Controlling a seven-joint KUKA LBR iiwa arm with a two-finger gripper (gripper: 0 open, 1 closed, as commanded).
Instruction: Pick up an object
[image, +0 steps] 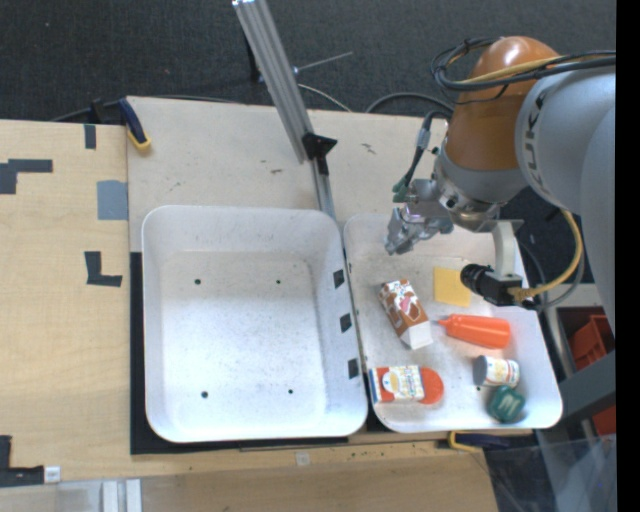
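here, jaws (401, 240) state unclear, above right bin (548, 400), brown carton (404, 311) just below, yellow block (452, 287) beside

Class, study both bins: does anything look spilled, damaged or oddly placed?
Nothing stands out. The small carton, cheese slice, orange bottle, and other items lie loosely in the right bin, intact, below the gripper.

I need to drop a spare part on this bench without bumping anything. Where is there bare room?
The left bin offers a bare white floor from wall to wall. The right bin is crowded: carton, cheese slice, orange bottle, red packet, small jar, green object, with the gripper over its far corner.
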